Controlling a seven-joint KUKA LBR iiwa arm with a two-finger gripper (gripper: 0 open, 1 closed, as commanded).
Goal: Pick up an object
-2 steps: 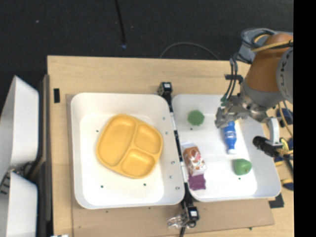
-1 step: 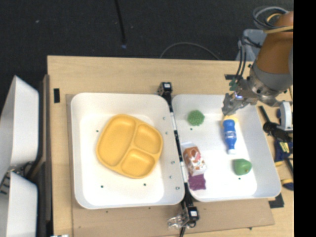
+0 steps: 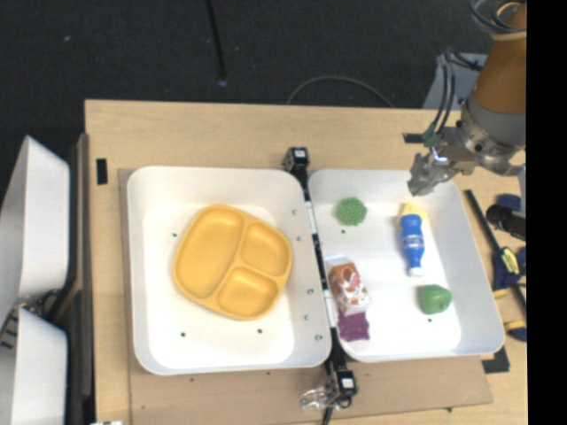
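The right bin (image 3: 469,237) holds a blue bottle with a yellow cap (image 3: 412,236), a bumpy green ball (image 3: 352,211), a smooth green lump (image 3: 434,299), a red and white carton (image 3: 349,289) and a purple piece (image 3: 354,328) just below the carton. My gripper (image 3: 423,182) hangs over the bin's far right part, just above the bottle's yellow cap, with nothing seen between its fingers. The arm's orange band (image 3: 503,65) rises at the upper right.
The left bin (image 3: 151,326) holds a yellow divided plate (image 3: 232,260). A black clip (image 3: 295,158) sits at the far end of the seam between the bins, another fitting (image 3: 330,392) at the near end. Blue tools (image 3: 507,237) lie right of the bench.
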